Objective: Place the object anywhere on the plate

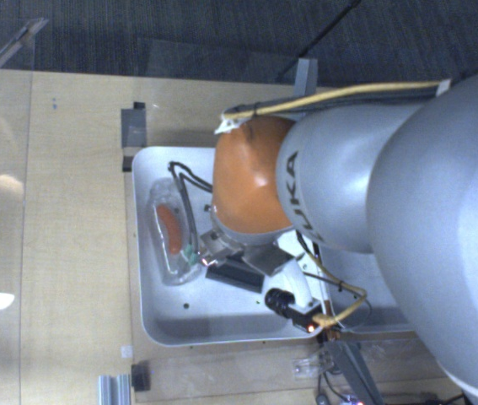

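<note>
Resting on a clear plate (169, 264) by the white bin's (150, 310) left wall: orange object (169, 229); jaws (207, 257) adjacent, state unreadable; risk: wrist nudging plate.

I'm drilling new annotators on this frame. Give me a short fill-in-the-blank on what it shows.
1. The band above the arm's wrist is ____.
2. The clear plate lies in a shallow ____ bin.
3. The object on the plate is ____ in colour.

Missing words: orange; white; orange
</note>
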You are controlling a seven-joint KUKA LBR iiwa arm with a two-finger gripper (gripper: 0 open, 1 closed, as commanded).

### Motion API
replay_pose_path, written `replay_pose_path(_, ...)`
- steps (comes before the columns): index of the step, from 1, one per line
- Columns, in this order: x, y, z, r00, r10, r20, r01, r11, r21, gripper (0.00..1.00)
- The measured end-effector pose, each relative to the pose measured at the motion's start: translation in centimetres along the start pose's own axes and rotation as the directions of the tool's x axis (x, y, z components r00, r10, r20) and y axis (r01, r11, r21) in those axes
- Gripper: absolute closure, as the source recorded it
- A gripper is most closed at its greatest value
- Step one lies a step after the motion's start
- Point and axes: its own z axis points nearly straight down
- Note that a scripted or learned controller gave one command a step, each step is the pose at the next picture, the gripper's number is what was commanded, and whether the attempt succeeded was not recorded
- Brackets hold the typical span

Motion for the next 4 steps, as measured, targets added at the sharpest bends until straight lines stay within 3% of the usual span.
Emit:
replay_pose_path(1, -0.1, -0.8, -0.5, 0.993, 0.117, 0.0, -0.117, 0.993, -0.002, 0.0)
replay_pose_path(2, -6.5, 4.9, 2.8, 0.996, -0.091, 0.017, 0.091, 0.994, -0.054, 0.0)
replay_pose_path(3, -9.2, 7.3, 6.4, 0.945, -0.328, 0.006, 0.328, 0.945, -0.006, 0.0)
replay_pose_path(4, -6.7, 6.9, 6.8, 0.989, -0.144, 0.017, 0.144, 0.99, -0.002, 0.0)
